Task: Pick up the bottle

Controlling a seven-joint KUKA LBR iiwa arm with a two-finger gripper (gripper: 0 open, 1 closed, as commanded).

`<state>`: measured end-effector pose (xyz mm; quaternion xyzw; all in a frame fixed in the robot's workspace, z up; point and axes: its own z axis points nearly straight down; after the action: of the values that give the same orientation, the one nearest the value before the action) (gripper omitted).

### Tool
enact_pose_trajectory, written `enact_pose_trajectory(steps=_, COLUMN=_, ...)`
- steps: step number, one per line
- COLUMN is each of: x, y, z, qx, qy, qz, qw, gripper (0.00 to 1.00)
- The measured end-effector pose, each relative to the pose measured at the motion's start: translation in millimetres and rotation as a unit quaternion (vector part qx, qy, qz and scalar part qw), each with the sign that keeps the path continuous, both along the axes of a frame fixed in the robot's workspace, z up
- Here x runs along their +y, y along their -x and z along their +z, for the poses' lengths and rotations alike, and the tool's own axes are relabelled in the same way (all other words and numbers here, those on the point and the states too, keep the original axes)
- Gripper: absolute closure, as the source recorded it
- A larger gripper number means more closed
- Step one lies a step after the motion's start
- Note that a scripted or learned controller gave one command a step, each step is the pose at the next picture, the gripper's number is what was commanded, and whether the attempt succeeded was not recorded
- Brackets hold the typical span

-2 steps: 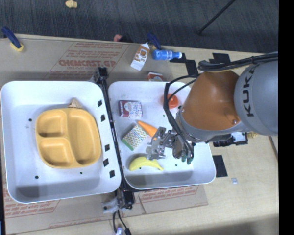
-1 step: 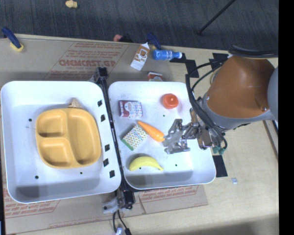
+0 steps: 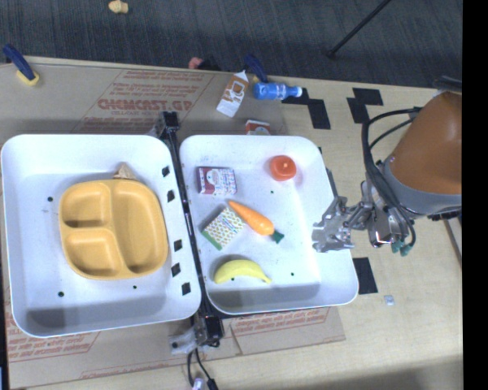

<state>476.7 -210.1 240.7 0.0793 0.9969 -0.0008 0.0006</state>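
A small blue bottle lies on its side on the cardboard behind the right bin, outside both bins. My gripper hovers over the right edge of the right bin, far in front of the bottle and to its right. Its fingers point left and stand open, with only white bin floor showing between them. The grey arm with its orange band reaches in from the right.
The right bin holds a red-and-white carton, an orange-red round fruit, a carrot, a patterned little box and a banana. A yellow divided plate lies in the left bin. A small carton lies beside the bottle.
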Motion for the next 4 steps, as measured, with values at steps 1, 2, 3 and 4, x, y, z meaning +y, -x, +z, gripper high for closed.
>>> enact_pose_trajectory(steps=1, x=51, y=0, z=-72, qx=0.002, qy=-0.0013, qz=0.057, qw=0.9984, gripper=1.00)
enact_pose_trajectory(steps=2, x=-1, y=0, z=-42, qx=0.001, qy=-0.0005, qz=0.126, qw=0.9921, gripper=1.00)
enact_pose_trajectory(steps=3, x=0, y=-3, z=-42, qx=0.000, qy=-0.0002, qz=0.236, qw=0.9718, gripper=1.00)
enact_pose_trajectory(steps=4, x=0, y=-11, z=-43, qx=-0.001, qy=0.0004, qz=0.316, qw=0.9488, gripper=1.00)
